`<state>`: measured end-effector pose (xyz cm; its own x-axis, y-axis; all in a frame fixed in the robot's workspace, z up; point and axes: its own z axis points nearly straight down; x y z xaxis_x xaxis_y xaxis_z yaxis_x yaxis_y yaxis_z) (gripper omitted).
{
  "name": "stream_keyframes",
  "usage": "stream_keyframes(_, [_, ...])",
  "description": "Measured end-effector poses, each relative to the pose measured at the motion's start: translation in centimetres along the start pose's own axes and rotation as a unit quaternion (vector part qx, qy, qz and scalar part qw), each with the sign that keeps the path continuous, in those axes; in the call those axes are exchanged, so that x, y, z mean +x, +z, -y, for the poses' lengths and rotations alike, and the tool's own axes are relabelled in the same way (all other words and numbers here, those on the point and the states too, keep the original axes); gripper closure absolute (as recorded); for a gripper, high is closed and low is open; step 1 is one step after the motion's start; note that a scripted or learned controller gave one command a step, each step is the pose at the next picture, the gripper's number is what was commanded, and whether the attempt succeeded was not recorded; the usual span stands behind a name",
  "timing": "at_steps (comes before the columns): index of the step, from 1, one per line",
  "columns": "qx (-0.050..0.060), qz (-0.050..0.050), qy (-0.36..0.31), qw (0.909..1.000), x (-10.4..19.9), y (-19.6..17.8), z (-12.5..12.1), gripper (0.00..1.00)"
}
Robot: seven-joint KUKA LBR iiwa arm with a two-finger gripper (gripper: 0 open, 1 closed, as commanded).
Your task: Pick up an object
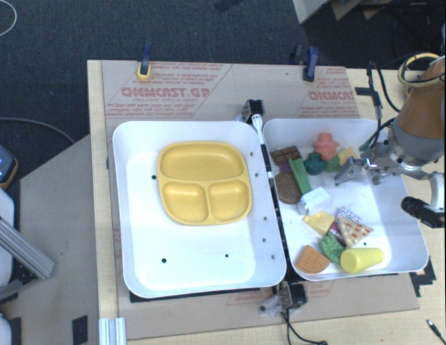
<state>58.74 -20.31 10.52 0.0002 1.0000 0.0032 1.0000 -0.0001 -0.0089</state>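
Hovering my gripper (350,169), seemingly open and empty, beside the pink toy (324,145); it looks light, rigid, best pinched mid-body.

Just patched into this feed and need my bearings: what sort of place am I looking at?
Probably a robotics lab test bench, not a kitchen: two white bins on a clamped board, a yellow divided plate in the left one, toy food in the right, and the arm's gripper reaching in.

Two white bins, arm over the right one

The gripper (350,169) hangs above the right bin (402,225) of toy food; a yellow divided plate (204,182) lies in the left bin (136,214).
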Motion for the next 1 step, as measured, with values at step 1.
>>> stream_keyframes(1, [-0.002, 0.001, 0.0, 1.0, 0.08, 2.21, 0.03, 0.0])
